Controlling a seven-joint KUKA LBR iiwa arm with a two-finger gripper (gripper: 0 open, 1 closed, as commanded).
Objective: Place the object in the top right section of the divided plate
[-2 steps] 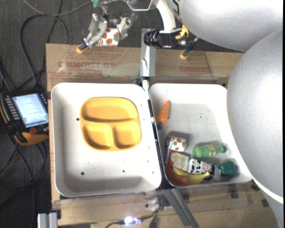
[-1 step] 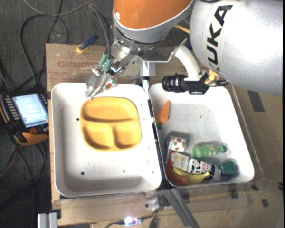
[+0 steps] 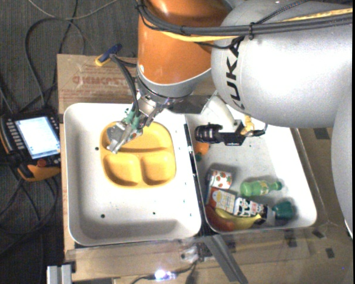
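The gripper (image 3: 119,136) is seen low over the upper left part of the yellow divided plate (image 3: 157,165) in the left bin (image 3: 83,206); whether anything is pinched cannot be told, and the task's object cannot be singled out. A green bottle (image 3: 260,187), cartons (image 3: 220,180) and other items are gathered in the right bin (image 3: 302,176).

The grey arm (image 3: 284,58) reaches in from the right, its orange band (image 3: 177,34) bulking above the wrist. From there the wrist slants down and to the left, ending in the gripper (image 3: 121,136), whose tip sits low, pointed toward the lower left.
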